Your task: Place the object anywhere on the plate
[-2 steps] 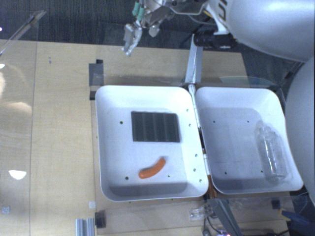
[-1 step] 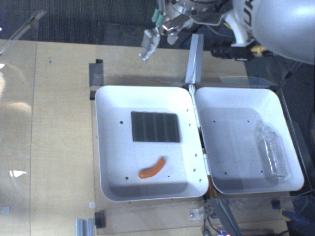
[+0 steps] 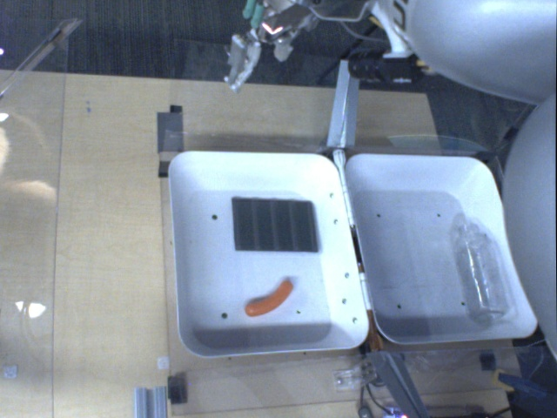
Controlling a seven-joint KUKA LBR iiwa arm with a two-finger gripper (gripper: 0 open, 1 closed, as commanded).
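The left bin holds a dark ridged rectangular plate near its middle and an orange sausage-shaped object just below it, apart from it; the right bin holds a clear plastic bottle; the gripper hangs above the bench, beyond both bins.

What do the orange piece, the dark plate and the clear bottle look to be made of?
Orange piece: probably plastic or rubber, a smooth, sausage-like curve with a slight sheen. Dark plate: matte dark grey, ribbed in bands; material unclear. Clear bottle: likely thin transparent plastic, since the white bin shows through it.
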